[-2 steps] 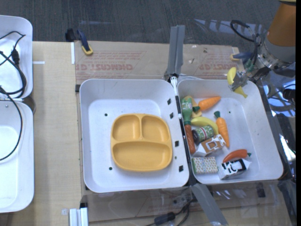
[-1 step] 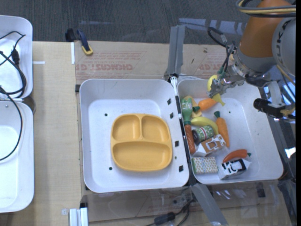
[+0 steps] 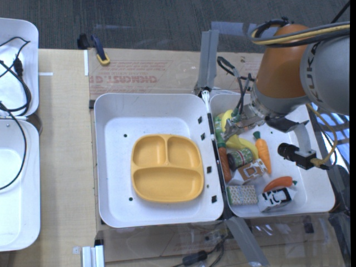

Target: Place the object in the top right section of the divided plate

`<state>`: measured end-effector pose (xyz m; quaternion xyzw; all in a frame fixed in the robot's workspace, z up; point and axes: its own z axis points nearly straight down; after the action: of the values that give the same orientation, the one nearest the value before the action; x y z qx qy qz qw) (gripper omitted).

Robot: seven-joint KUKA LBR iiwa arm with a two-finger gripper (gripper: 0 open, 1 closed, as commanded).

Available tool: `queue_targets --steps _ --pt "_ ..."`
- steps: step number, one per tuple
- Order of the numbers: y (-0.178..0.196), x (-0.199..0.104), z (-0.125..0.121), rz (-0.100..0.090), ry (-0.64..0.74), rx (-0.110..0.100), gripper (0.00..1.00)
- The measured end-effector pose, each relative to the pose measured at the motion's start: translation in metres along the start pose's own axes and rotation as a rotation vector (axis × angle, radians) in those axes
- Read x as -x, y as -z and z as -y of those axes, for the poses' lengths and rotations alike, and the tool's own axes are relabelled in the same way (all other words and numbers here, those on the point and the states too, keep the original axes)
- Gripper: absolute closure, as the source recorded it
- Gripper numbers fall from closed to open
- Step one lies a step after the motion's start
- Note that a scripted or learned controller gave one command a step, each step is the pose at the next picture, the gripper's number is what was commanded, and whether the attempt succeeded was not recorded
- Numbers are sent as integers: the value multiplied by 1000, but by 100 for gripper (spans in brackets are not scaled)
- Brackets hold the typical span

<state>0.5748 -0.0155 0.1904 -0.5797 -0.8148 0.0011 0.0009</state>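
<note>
One banana (image 3: 227, 119) beside pincer (image 3: 236, 122)

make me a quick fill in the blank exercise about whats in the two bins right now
1. The divided plate in the left bin is coloured ____.
2. That plate is split into ____ sections.
3. The gripper hangs over the ____ bin, above the banana.
4. The carrot has an orange body and a ____ top.

Missing words: yellow; three; right; green
</note>
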Motion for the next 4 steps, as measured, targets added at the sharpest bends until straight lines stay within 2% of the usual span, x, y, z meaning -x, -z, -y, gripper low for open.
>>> queue_targets --steps 1,2,3,4 --pt "0 -53 -33 1 154 1 100" --pt "0 -102 -37 0 363 -1 100" --pt "37 -138 -22 2 550 2 100" --pt "33 -173 16 1 802 0 100"
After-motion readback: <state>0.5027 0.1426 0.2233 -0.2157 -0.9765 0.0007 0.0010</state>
